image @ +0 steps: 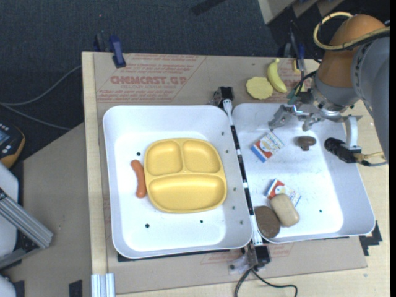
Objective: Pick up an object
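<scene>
Arm (356,54): seen reaching in from the right, grey with an orange band, over the far end of the right bin.
Hand (296,117): located over the right bin's far edge; two fingers are seen spread apart, nothing between them, so it is read as released.
Right bin (346,203): white, shallow, set just right of the left bin; the candidate pick objects are held here.
Small card box (266,146): white with blue and red, lying in the right bin's far-left part, just below the hand, not touched by it.
Brown lump (305,143): small, placed in the right bin, right of the card box, near the fingers but apart from them.
Second card box (283,190): found in the right bin's near-left part, partly covered by a tan bread-like piece (286,209).
Dark round piece (267,221): touching the tan piece, at the right bin's near-left corner.
Left bin (124,135): a yellow divided plate (184,175) is carried, with an orange sausage (139,178) just left of the plate.
Worktop (154,79): a banana (276,76) and a yellow disc (260,88) are seen beyond the right bin's far edge.
</scene>
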Action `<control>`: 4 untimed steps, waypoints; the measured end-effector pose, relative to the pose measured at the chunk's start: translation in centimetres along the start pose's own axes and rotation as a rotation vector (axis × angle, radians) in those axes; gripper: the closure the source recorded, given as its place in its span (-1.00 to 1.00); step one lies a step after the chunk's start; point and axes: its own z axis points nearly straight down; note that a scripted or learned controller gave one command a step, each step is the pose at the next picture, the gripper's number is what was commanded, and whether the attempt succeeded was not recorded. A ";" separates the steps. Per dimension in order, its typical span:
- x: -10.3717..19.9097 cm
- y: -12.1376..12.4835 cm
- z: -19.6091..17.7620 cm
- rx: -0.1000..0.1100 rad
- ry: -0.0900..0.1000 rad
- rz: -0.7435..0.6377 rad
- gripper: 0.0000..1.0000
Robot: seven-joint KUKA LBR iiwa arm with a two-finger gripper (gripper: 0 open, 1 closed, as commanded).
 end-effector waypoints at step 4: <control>2.5 -4.1 3.5 0.017 0.006 0.004 -1.00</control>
